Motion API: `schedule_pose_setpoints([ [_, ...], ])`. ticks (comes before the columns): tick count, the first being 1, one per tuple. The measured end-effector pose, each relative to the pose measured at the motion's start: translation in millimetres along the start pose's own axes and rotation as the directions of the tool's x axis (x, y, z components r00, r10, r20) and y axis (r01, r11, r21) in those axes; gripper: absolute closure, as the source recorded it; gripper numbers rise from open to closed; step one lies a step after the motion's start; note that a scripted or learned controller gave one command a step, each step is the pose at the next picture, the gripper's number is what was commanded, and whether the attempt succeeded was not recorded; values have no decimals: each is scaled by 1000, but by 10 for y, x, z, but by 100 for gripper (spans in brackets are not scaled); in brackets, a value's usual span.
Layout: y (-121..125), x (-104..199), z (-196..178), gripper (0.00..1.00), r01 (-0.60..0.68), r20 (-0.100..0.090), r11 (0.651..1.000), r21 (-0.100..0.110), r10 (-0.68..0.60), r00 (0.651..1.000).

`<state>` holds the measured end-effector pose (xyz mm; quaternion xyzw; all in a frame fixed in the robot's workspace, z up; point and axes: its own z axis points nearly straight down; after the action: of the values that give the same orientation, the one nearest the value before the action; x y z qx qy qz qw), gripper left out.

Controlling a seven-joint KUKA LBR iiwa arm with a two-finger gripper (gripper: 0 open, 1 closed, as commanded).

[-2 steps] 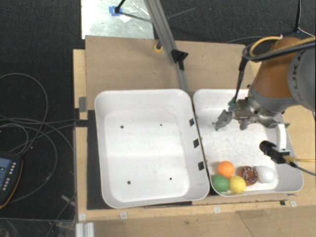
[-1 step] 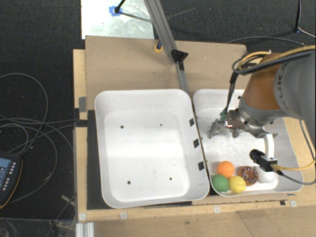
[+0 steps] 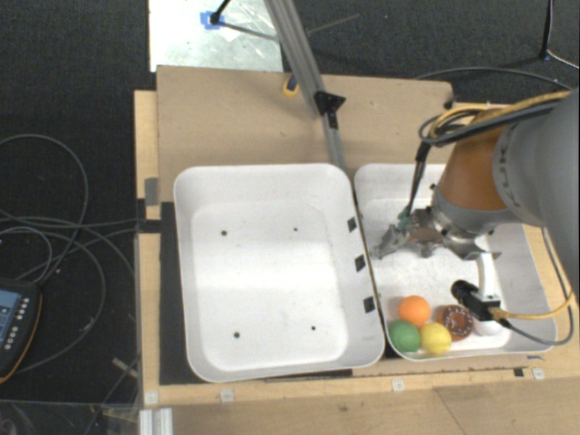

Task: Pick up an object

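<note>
One fixed camera looks down at a slant from above the plywood bench (image 3: 236,116), taking in both shallow white plastic bins (image 3: 263,270).

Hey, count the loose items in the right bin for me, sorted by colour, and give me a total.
Orange: 1, the orange ball
Green: 1, the green ball
Yellow: 1, the yellow ball
Brown: 1, the brown doughnut-like piece
Total: 4, all clustered at the near end of the right bin.
</note>
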<state>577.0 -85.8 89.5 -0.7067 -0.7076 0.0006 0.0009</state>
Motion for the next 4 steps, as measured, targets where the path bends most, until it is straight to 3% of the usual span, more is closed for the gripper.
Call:
schedule_pose_setpoints([
  [1, 13, -4, -121, 100, -1, 0, 1000, -5, 1, 1000],
  [3, 17, 7, -1201, 100, 4, 1, 1000, -11, -4, 1000],
  [4, 26, 6, -1213, 100, 4, 1, 1000, -5, -4, 1000],
])
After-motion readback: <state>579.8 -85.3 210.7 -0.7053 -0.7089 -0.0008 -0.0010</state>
